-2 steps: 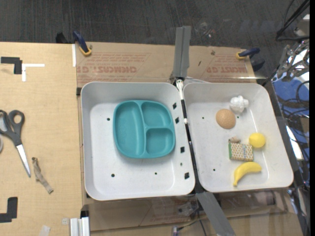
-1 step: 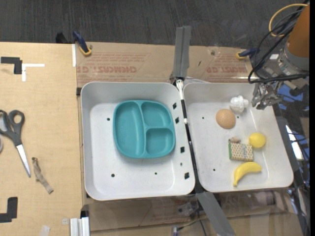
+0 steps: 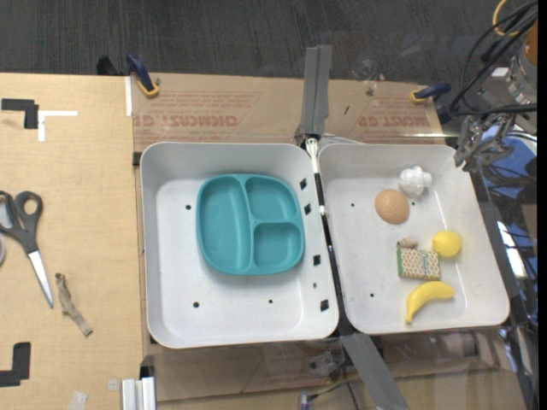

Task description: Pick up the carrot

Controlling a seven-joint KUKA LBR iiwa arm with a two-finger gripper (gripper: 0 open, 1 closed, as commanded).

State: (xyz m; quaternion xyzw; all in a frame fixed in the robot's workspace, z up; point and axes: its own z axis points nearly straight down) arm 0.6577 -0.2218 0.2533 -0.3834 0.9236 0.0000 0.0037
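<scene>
One gripper point(image 3: 480, 143), a dull metal cluster at the end of the arm reaching in from the right, hangs over the far right corner of the right bin point(image 3: 367, 259). Whether it is open or closed cannot be told from this angle, and nothing can be seen in its grasp. Black and yellow cables point(image 3: 504, 49) loop above it.

Nearest to it in the bin lies a lumpy white item point(image 3: 415, 179), touching or almost touching a tan, egg-shaped ball point(image 3: 392, 206) on its near left. Nearer still sit a lemon point(image 3: 446, 244) and, just beside it on the left, a small printed box point(image 3: 418, 262). A banana point(image 3: 427, 299) lies near the bin's front wall. Which of these, if any, is the carrot cannot be told.

To the left, the left bin point(image 3: 167, 263) holds a teal divided plate point(image 3: 252, 225) with three compartments. Printed cardboard point(image 3: 214, 118) lies along the far side of both bins, pinned by a blue clamp point(image 3: 144, 73). Far to the left, scissors point(image 3: 26, 237) rest on the bench point(image 3: 77, 178).
</scene>
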